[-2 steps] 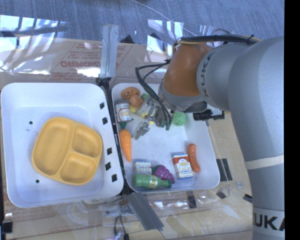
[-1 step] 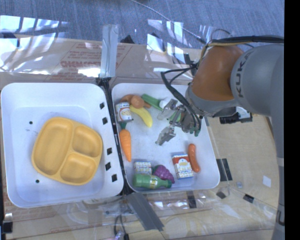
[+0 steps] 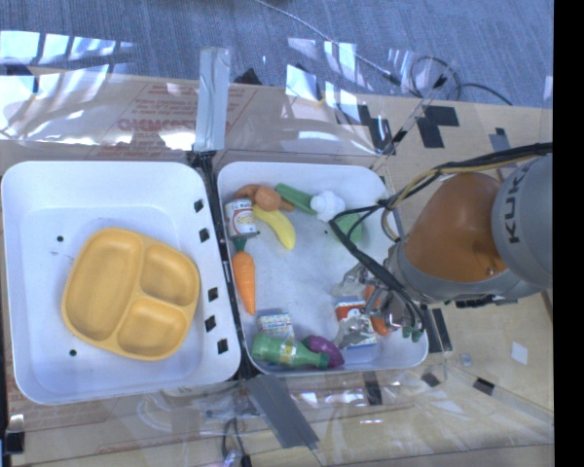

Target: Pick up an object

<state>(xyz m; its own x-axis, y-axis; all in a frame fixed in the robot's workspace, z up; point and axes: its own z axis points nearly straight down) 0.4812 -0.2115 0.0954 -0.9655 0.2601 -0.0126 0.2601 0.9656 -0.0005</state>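
The right bin holds several toy foods. A carrot lies by the bin's left wall, with a yellow banana and a small can above it. A green bottle and a purple eggplant lie along the near wall. My gripper is low in the bin's near right corner, under the orange-banded wrist. A small red and white carton sits right against the gripper; whether it is between the fingers is hidden.
The left bin bears a yellow divided plate. A green vegetable and a white piece lie at the right bin's far side, and a small box sits near the bottle. Cables trail across the right bin.
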